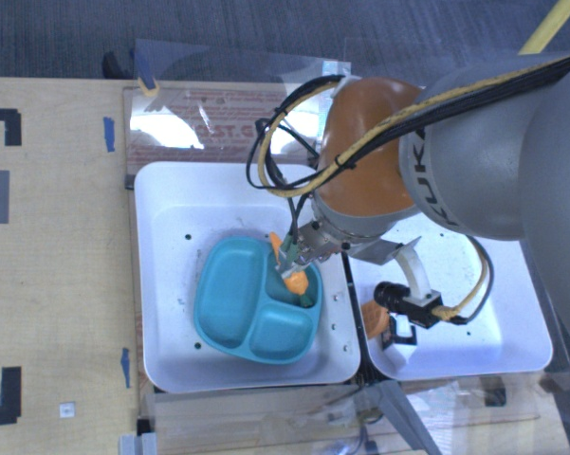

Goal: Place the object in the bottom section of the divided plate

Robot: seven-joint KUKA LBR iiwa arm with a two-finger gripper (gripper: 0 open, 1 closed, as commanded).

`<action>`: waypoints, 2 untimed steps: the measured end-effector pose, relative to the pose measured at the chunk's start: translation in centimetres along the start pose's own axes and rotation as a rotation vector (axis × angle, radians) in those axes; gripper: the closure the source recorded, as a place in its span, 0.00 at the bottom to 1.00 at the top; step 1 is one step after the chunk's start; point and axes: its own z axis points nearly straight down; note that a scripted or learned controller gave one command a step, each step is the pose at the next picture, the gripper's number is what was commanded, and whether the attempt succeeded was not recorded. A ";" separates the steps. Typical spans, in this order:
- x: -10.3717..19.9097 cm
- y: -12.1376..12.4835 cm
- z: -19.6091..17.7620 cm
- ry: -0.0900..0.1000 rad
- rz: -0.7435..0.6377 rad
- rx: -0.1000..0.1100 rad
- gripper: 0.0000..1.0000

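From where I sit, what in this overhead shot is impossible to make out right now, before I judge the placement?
- Gripper: the arm's bulk hides most of it; open or shut is unclear.
- Orange and green object at the blue divided plate right edge: too small and blurred to identify or tell if it is held.
- Right bin: the arm covers much of its upper part.
- Orange item near the bin divider: partly hidden by a black fitting.

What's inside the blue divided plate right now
An orange and green object sits at the right edge of the blue divided plate, under the gripper. The arm covers part of that section; the other sections look bare.
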 end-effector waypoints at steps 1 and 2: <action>0.0 0.0 0.0 0.000 0.000 0.000 0.00; 0.0 0.0 0.0 0.000 0.000 0.000 0.00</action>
